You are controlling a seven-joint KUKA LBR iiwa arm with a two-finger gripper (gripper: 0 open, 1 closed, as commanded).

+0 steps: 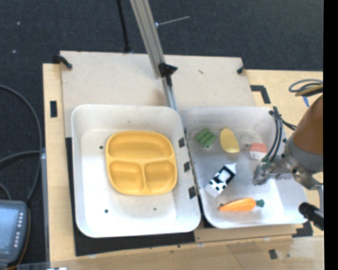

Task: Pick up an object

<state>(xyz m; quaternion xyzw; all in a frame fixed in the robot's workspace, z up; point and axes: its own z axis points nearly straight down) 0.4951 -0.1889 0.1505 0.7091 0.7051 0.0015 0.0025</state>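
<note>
Camera view: gripper [263,173] low in the right white bin [236,223], above bare floor; cannot tell its opening, nothing visibly held. Candidates close by: smooth tapered orange plastic carrot [238,205] just below-left, boxy black-and-white cow toy [221,180] left. Risk: closing on the bare floor between them; the slick carrot could slip. Glossy yellow divided plate [141,162] in the left bin.

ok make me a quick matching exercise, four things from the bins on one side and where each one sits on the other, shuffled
Things:
1. yellow tray
2. carrot
3. green piece
4. black and white toy

Places:
A. far left part of the right bin
B. near edge of the right bin
C. middle of the left bin
D. middle of the right bin, just above the carrot

Pairs: 1-C, 2-B, 3-A, 4-D
</note>
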